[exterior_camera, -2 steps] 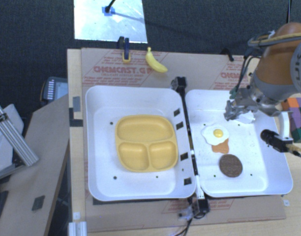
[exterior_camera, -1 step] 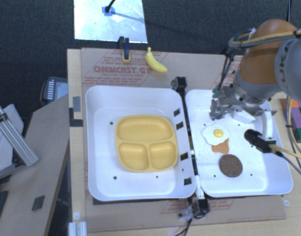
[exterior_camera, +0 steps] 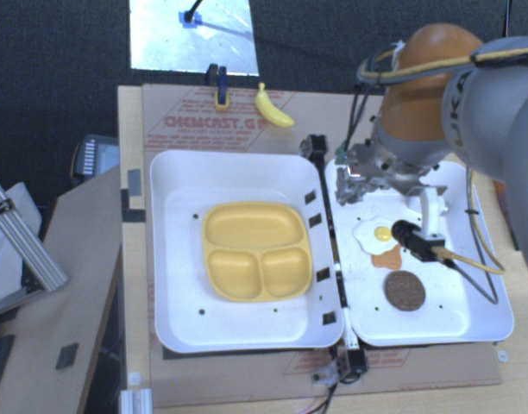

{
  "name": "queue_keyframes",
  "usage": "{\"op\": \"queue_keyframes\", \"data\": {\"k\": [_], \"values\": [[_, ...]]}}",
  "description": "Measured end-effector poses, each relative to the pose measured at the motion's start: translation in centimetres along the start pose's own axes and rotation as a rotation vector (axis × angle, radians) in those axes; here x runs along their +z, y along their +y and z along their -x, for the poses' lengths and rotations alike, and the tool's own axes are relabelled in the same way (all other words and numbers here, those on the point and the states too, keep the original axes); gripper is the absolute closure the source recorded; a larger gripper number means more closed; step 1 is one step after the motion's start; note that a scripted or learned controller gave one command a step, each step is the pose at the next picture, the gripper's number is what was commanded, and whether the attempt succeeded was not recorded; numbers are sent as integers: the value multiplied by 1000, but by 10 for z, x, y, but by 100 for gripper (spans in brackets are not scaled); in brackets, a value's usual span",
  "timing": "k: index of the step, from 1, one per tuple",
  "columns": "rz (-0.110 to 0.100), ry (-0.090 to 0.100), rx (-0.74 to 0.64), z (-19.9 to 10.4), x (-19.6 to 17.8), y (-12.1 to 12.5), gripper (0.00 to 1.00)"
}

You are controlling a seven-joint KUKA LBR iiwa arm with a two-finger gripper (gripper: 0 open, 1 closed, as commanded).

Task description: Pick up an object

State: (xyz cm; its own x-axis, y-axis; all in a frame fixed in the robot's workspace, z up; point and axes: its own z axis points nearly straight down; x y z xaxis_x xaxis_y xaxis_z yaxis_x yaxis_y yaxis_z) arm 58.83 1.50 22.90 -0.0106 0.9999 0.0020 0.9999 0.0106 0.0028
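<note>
Grey arm with orange band reaches in from the right. The two-finger gripper (exterior_camera: pixel 349 186) sits low over the far-left corner of the right shallow white bin (exterior_camera: pixel 475 322). Open or closed: cannot tell, the wrist hides it. Nothing is seen held.

Flat white toy fried egg with yellow yolk (exterior_camera: pixel 372 236) lies on the bin floor near the gripper, on its near-rim side and slightly right, apart from it. Small orange-brown flat piece (exterior_camera: pixel 386 260) touches the egg's near edge, further from the gripper. Dark brown round patty disc (exterior_camera: pixel 405 291) lies beyond that, well apart from the gripper.

Left of the gripper, across the divider, the left shallow white bin (exterior_camera: pixel 173 231) holds a yellow plastic three-compartment tray (exterior_camera: pixel 254 251), lying flat. Yellow toy banana (exterior_camera: pixel 273 109) lies on cardboard outside the bins, far side and left of the gripper.
</note>
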Motion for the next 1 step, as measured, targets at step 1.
{"op": "queue_keyframes", "data": {"k": [1], "values": [[-1,0,0,-57,-8,-4,100]]}}
